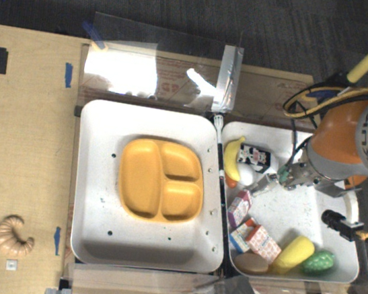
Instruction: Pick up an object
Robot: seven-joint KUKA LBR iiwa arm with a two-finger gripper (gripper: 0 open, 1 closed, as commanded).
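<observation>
My gripper point(276, 178) hangs low over the upper middle of the right bin point(342, 233), under the grey wrist and orange band. Just left of it lie a yellow banana point(232, 159) and a small black-and-white object point(255, 158). Below it lie a purple-and-white packet point(239, 208) and a red-and-white carton point(257, 239). Along the bin's front edge sit a brown round piece point(251, 262), a yellow lemon-like object point(293, 253) and a green textured object point(318, 262). I see nothing held in the gripper.
The left bin point(90, 184) holds a yellow divided plate point(161, 178). A tan curled toy point(14, 234) lies on the bench at the far left. Cables and a yellow pole cross the upper right corner.
</observation>
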